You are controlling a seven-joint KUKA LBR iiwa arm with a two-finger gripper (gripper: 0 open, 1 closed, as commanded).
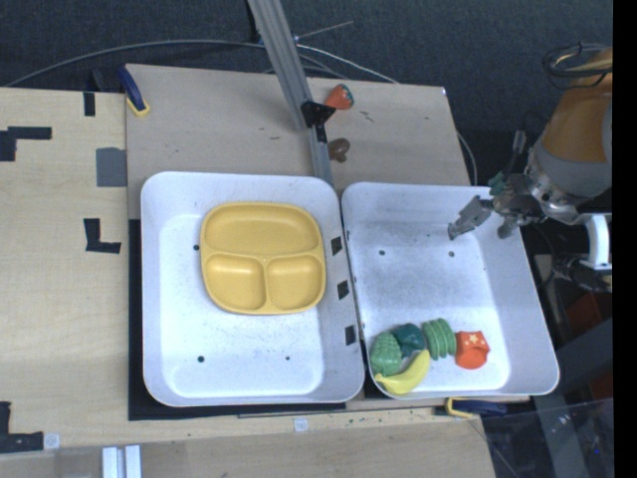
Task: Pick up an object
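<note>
1. Small toys, a green ribbed piece (435,337), orange block (472,350), yellow banana (406,376) and dark-green lump (396,348), lie well below the gripper (466,223).
2. Gripper finger state: cannot tell; nothing visibly held.

A pale wooden bench (229,142) stands on dark carpet (119,13); thin cables (60,66) curve past its far edge.

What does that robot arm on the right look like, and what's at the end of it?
The arm is rounded, grey with an orange band above the wrist. At its tip sits a small dark grey gripper with thin metal fingers, and dark cables run near the wrist.
</note>
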